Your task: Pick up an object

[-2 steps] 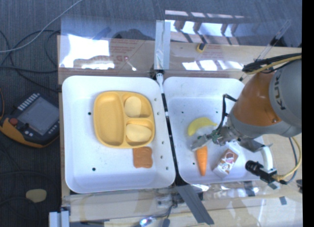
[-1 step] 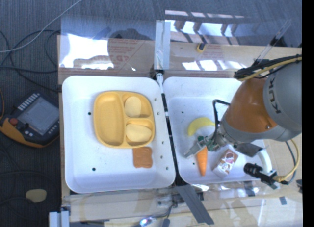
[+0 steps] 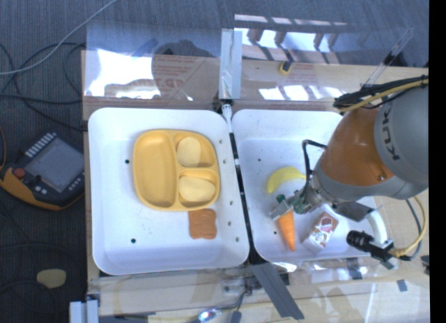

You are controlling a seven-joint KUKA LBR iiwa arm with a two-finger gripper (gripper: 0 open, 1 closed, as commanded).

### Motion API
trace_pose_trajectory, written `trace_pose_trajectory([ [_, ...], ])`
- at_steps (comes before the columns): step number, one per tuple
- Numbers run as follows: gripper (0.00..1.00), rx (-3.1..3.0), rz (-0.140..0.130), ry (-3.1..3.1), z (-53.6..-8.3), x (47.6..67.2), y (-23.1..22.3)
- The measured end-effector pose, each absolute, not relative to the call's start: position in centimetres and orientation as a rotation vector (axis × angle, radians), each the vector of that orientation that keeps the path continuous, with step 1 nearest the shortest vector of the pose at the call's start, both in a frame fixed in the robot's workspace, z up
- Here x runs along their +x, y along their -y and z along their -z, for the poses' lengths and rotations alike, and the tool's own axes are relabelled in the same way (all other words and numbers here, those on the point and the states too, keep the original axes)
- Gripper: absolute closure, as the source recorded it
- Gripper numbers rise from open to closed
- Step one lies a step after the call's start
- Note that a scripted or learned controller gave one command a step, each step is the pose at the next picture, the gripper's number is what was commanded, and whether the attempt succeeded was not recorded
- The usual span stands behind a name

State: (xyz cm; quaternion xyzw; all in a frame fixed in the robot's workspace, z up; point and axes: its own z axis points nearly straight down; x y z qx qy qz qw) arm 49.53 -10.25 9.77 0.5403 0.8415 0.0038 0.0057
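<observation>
In the right bin lie an orange carrot, a yellow banana-shaped piece and a small red-and-white carton. My gripper reaches in from the right and sits low, just above the carrot's top end and below the yellow piece. The orange wrist band and grey arm cover the bin's right side. In the left bin a yellow divided tray holds two pale round items, with a brown toast-like slab lying beside the tray's lower right corner.
A central wall divides the two bins. Cables run along the arm's right side and lower right corner. A teach pendant lies on the floor to the left.
</observation>
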Motion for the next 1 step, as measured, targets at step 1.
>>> trace_pose_trajectory([
  [1,1.0,2.042,0.007,-2.394,-18.08,48.4,3.62],
])
